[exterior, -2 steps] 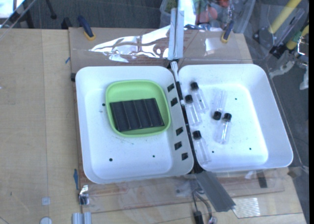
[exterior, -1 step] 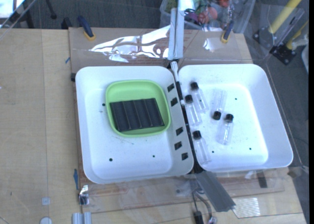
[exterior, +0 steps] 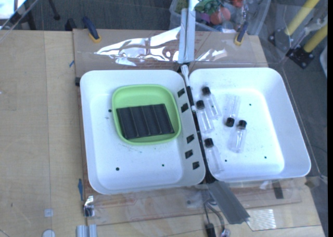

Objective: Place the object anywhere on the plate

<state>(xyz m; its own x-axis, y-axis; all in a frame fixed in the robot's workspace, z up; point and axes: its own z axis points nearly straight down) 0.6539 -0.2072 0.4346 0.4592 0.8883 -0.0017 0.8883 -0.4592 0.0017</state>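
- Right now the dark ribbed block [exterior: 144, 120] lies flat on the green plate [exterior: 120, 98], its long side running left to right, well inside the rim on all sides.
- Judging by that, the placing looks done, if this block is the object meant. All that seems left is for the arm to be clear of it.
- As for the tool, I cannot tell whether it is spread or pressed together.
- If a release is still in hand, it would go best with a straight lift upward, so that nothing drags the block toward the raised rim.
- The plate sits in the far half of the left bin [exterior: 99, 153], leaving bare white floor on its near side.
- In the right bin [exterior: 276, 127] lie several clear vials [exterior: 238, 136] with black caps, scattered near the wall between the two bins. They are well apart from the plate.
- Should one of those be the object instead, it will be tricky: they look round, slippery and likely to roll.
- Both bins rest on the pale wooden surface [exterior: 31, 127].
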